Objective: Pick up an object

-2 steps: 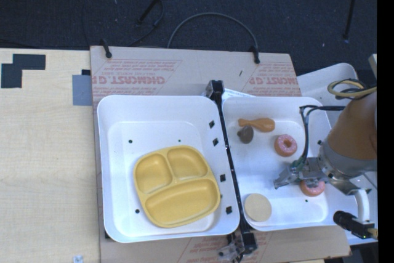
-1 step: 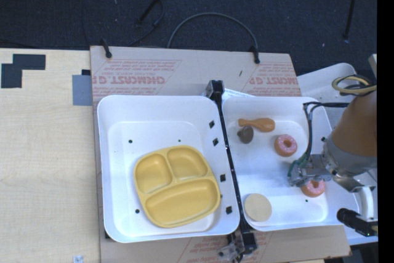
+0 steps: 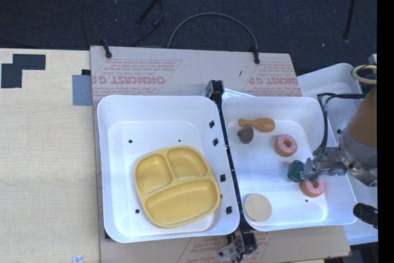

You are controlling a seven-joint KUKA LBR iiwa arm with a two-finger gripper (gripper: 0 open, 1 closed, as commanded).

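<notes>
At the near edge of the right bin (image 3: 335, 209) lies a round cream disc (image 3: 258, 207), close to the divider between the bins. To its left, in the left bin (image 3: 117, 132), a yellow divided plate (image 3: 177, 186) with three compartments sits toward the near right corner. Farther in and to the right, a small pink doughnut (image 3: 313, 187) rests on the right bin's floor, directly under the gripper (image 3: 308, 170), which reaches in from the right on the grey arm (image 3: 363, 138). A dark green object (image 3: 296, 170) sits just left of the fingertips, touching or nearly so; I cannot tell whether the fingers are spread or closed, nor whether they hold anything. Farther still lies a second pink doughnut (image 3: 285, 145), then a brown lump (image 3: 245, 135), and beyond it an orange drumstick-shaped piece (image 3: 258, 125) near the far wall
</notes>
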